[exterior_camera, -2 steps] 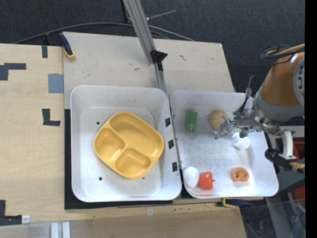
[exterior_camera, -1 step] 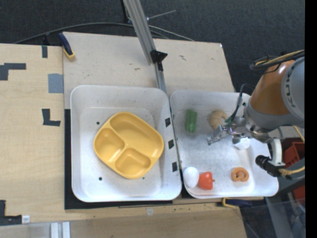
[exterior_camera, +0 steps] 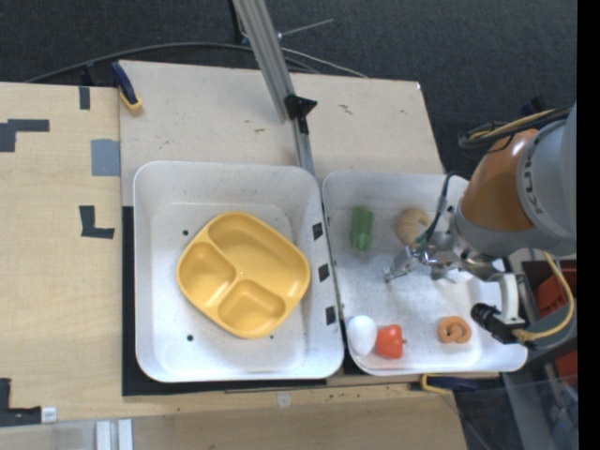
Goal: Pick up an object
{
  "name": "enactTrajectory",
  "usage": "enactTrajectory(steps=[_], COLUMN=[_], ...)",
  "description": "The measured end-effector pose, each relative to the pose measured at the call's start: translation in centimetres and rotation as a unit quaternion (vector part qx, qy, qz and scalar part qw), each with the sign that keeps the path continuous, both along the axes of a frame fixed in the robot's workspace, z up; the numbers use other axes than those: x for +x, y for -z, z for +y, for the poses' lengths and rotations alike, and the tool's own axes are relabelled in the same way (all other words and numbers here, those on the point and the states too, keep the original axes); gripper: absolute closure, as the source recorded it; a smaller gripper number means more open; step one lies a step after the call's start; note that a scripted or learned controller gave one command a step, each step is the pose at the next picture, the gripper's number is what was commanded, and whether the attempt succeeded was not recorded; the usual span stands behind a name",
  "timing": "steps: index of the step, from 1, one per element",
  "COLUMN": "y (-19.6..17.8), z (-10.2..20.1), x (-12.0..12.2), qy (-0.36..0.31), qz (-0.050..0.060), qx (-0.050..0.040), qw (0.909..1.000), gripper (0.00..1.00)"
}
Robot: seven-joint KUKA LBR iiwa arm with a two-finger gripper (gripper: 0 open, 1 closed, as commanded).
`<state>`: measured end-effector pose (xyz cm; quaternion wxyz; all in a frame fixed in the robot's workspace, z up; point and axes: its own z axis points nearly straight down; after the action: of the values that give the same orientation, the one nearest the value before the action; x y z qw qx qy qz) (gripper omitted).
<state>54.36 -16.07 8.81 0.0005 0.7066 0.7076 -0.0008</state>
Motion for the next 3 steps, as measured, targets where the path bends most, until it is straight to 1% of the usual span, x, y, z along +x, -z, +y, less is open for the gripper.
enactTrajectory(steps=[1, 2, 3], y=[-1.1, -5.4, -11.3], z=[0.1, 0.3, 1.0], x=[0.0, 0.4, 1.0], qy=[-0.001, 0.000, -0.001], qz=[0.000, -0.001, -0.003], qx=[0.0010, 0.0007, 0.0004], qw=[1.0000, 1.0000, 1.0000], gripper=[1.00, 1.00, 1.00])
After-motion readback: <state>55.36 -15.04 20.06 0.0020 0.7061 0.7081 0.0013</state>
